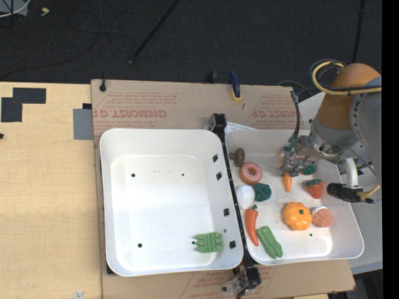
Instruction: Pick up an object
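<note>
My gripper (294,164) hangs over the upper right part of the right bin (340,251), reaching in from the right. A small orange carrot (287,182) lies or hangs directly below it, with its top at the gripper's tip; I cannot tell whether it is gripped. Close by are a red strawberry-like piece (314,188), an orange pumpkin (297,216) and a pink-red piece (322,217). Further left in the same bin sit a pink donut (251,172), a brown mushroom (239,157), a white egg (244,196) and a dark green piece (262,192).
A red chili (251,225) and a green pea pod (270,242) lie at the right bin's front. The left bin (124,142) holds one green bumpy item (209,242) at its front right corner. A black divider (225,185) separates the bins.
</note>
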Robot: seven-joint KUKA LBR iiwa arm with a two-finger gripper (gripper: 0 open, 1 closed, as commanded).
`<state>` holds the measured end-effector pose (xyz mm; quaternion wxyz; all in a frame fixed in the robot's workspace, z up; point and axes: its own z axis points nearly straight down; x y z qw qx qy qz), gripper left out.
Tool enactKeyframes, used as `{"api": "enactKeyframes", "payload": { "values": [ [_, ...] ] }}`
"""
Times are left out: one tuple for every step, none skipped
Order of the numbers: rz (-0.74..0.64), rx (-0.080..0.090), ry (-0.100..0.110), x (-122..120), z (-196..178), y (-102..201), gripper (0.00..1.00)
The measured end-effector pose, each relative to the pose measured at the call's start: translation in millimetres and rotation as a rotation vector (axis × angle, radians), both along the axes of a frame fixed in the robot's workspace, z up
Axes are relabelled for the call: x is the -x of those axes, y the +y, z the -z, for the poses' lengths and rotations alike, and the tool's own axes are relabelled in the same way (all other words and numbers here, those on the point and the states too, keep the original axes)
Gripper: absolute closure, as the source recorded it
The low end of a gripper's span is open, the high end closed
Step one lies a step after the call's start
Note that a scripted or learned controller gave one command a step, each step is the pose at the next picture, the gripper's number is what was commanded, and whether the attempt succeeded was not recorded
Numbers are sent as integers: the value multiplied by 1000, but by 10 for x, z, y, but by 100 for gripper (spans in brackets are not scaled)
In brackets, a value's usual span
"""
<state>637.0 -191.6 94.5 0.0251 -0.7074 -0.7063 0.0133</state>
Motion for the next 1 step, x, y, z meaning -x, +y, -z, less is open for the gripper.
{"api": "enactKeyframes", "payload": {
  "values": [
    [0, 1, -1, 1, -1, 3, 100]
  ]
}}
